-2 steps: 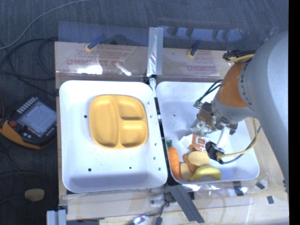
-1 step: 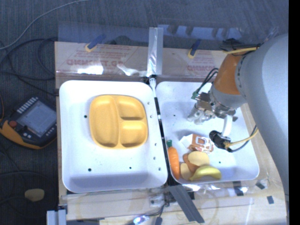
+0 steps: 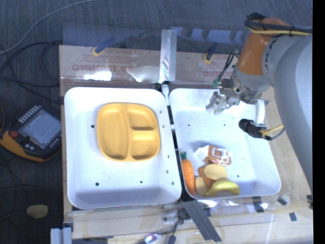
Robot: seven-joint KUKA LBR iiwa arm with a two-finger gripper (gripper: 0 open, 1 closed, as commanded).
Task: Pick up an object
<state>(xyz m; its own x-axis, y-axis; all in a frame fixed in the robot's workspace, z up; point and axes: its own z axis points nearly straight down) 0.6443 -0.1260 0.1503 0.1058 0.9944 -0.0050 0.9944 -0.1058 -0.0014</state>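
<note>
Camera view, looking down at a slant, has two white bins side by side on the bench. Left bin point(image 3: 76, 136) carries a yellow divided tray point(image 3: 128, 131) near its middle, the tray's single long compartment toward the bin's left edge and two smaller ones toward the divider between the bins. Right bin point(image 3: 264, 151) has its items heaped in the near-left corner: an orange carrot point(image 3: 188, 175) lying along the left wall, its long axis running from far to near with the green stem end pointing toward the far edge; a yellow banana point(image 3: 223, 188) lying crosswise by the near edge, long axis left to right; a tan rounded piece point(image 3: 214, 172) between them; and a white-and-orange packet point(image 3: 217, 155) just behind the heap. The gripper point(image 3: 219, 103) hangs over the far part of the right bin, well apart from the heap, nothing seen between its fingers; whether the jaws stand open or closed I cannot tell.
</note>
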